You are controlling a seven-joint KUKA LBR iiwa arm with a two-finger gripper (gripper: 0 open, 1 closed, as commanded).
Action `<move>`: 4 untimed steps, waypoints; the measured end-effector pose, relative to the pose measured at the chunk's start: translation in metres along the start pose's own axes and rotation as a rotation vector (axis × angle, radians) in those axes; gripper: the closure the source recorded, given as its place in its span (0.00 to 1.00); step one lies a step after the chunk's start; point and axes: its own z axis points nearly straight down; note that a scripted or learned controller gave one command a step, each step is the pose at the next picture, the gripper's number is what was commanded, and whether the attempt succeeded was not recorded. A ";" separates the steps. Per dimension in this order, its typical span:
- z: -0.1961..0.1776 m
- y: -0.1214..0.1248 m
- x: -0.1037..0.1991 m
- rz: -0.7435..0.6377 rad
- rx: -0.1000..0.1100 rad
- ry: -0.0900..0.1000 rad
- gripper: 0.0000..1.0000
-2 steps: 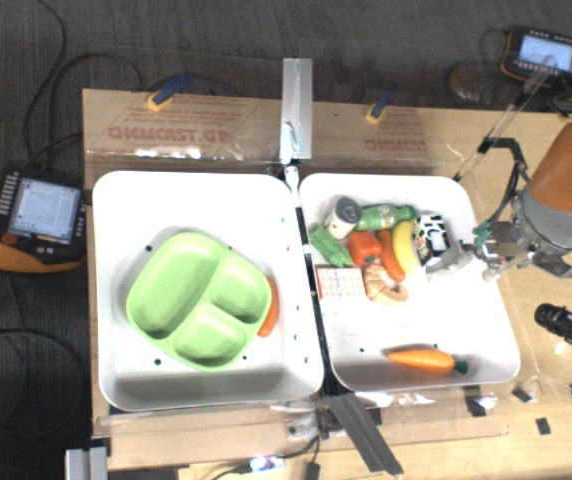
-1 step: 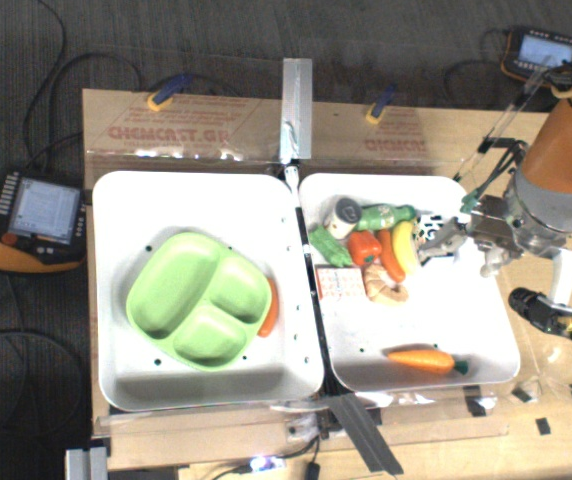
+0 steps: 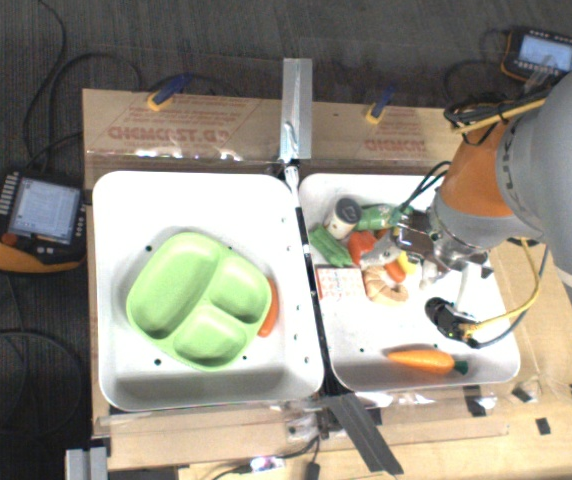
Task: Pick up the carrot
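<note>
While my gripper (image 3: 398,258) hangs over the far half of the right bin (image 3: 496,363), the carrot (image 3: 421,360) lies on that bin's floor toward the near edge, well apart from my fingers and clear of the clutter beneath them. It rests on its side with its long axis running left to right, almost parallel to the near wall, the green stub at its right end and the orange tip pointing left. From my gripper, then, it sits nearer and a little to the right. Whether my fingers are apart or together I cannot tell, since they sit low among a heap of toy food (image 3: 366,243) that hides their tips; I see nothing clearly held between them. The left bin (image 3: 116,368) holds a green divided plate (image 3: 198,298) with another orange piece (image 3: 269,308) tucked at its right rim. I judge the coming move must carry me nearward and set my fingers across the carrot's width.
</note>
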 end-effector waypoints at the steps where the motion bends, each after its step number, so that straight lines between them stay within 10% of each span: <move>1: -0.034 -0.040 -0.008 0.078 0.001 0.001 0.00; 2: -0.034 -0.037 -0.017 -0.006 -0.001 -0.001 0.00; 3: 0.033 0.045 -0.028 -0.067 -0.004 -0.003 0.00; 4: -0.072 0.004 -0.063 -0.841 -0.006 -0.002 0.00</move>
